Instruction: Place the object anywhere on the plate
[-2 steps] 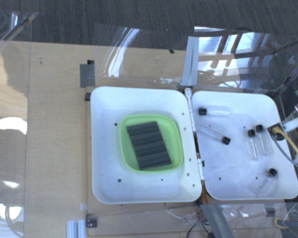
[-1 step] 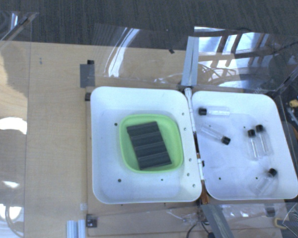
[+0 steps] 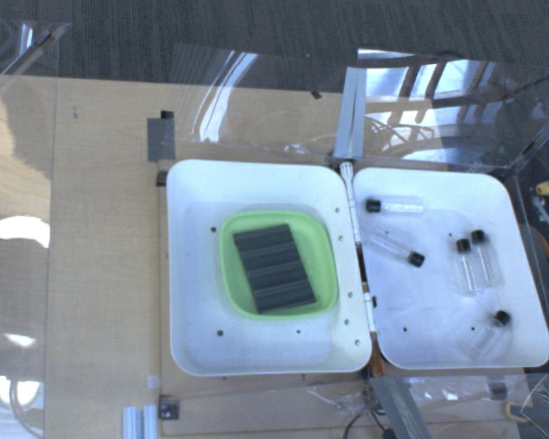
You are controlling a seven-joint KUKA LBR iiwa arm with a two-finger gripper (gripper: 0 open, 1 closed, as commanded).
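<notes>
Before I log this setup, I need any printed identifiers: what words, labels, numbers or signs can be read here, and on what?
None can be read.
Green plate in the left bin: no print visible.
Dark ribbed block on the plate: ridges, no lettering.
Clear vials with black caps in the right bin: any markings are too small to tell.
</notes>
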